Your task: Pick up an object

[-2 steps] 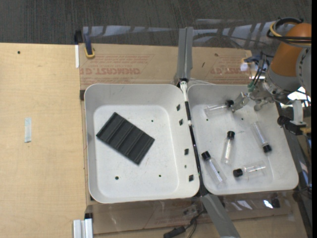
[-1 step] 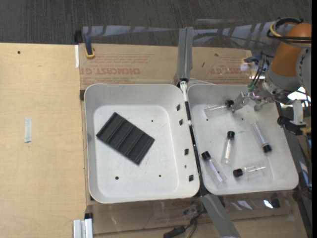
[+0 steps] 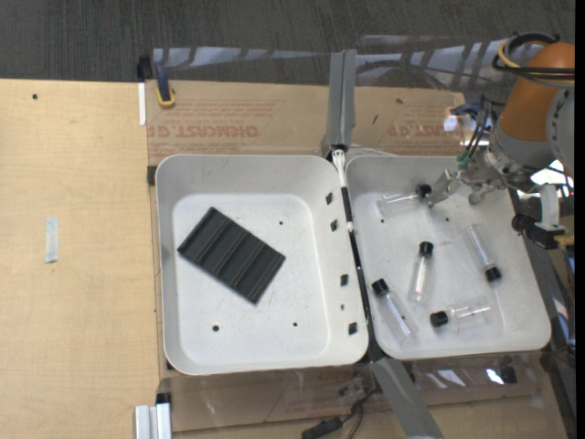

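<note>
left bin: shallow white plastic bin, left of the right bin, walls touching at the middle
right bin: shallow white plastic bin
in left bin: flat black ribbed rectangular panel, left of centre, lying at a slant
in right bin: five clear plastic tubes with black caps; far-left, centre, right, near-left, near-right
arm: grey arm with orange band, over far right corner of right bin
bench: tan wooden bench top, left of both bins

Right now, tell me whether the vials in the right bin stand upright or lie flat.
Lying flat: each clear vial shows its full length along the right bin floor, black cap at one end.
</note>
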Motion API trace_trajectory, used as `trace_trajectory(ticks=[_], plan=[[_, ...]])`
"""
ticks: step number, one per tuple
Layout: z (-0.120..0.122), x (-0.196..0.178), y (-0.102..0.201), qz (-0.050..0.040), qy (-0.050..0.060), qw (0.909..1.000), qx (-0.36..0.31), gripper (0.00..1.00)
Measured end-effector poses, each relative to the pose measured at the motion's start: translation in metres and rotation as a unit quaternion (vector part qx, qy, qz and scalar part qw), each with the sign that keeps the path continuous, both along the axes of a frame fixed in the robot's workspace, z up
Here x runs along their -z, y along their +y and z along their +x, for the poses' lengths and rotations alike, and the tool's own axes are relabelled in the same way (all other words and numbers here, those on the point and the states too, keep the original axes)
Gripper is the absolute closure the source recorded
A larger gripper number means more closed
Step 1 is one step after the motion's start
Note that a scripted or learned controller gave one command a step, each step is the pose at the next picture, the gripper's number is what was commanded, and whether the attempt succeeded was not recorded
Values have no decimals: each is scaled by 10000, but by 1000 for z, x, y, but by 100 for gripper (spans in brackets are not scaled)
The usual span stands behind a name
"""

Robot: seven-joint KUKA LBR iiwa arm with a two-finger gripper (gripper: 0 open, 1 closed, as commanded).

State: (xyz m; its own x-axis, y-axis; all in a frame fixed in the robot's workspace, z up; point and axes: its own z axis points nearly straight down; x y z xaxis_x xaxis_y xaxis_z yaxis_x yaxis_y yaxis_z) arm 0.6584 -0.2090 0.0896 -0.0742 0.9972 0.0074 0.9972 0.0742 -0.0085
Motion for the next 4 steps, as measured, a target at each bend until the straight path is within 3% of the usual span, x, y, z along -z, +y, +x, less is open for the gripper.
trace_trajectory(ticks=[4], plan=[[0, 0, 0, 0, -1, 10000, 0, 0]])
